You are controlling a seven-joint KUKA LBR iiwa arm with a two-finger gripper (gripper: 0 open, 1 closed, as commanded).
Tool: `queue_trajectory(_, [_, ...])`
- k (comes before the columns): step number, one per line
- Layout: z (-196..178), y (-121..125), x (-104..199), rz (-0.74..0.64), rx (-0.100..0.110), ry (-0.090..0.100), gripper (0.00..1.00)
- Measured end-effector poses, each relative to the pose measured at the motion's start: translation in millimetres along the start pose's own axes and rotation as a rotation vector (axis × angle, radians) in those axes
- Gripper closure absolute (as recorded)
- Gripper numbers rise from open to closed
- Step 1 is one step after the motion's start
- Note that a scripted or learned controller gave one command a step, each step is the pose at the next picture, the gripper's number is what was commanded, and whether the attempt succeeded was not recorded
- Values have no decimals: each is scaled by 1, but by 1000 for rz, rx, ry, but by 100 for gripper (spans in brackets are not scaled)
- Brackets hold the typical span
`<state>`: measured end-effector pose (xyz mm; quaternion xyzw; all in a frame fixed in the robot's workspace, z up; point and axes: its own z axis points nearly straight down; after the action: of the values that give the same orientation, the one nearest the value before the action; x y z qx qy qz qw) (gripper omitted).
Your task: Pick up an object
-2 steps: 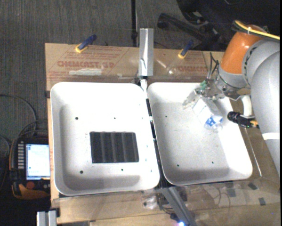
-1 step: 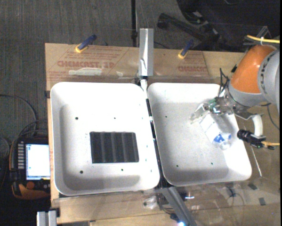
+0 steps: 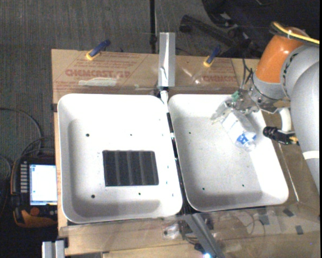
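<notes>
Two white bins sat side by side on the desk [image 3: 64,69]. The left bin [image 3: 80,117] held a dark ridged tray [image 3: 130,168] lying flat near its middle, with bare white floor all around it out to the walls.

The arm [image 3: 306,90] reached in from the right, over the far right corner of the right bin [image 3: 214,192]. Its gripper [image 3: 237,107] was close to that bin's back edge. A clear plastic bottle with a blue label [image 3: 242,132] lay tilted right under the gripper, touching it or very nearly so. I could not tell if the fingers were open or closed, or if they held the bottle.

The rest of the right bin's floor was wide and bare, from the bottle down to the near wall and across to the wall shared with the left bin.
</notes>
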<state>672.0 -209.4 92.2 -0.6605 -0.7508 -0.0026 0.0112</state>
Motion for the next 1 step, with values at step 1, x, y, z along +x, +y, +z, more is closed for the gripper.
queue_trajectory(1, [-1, -62, 3, -72, -26, -16, 0])
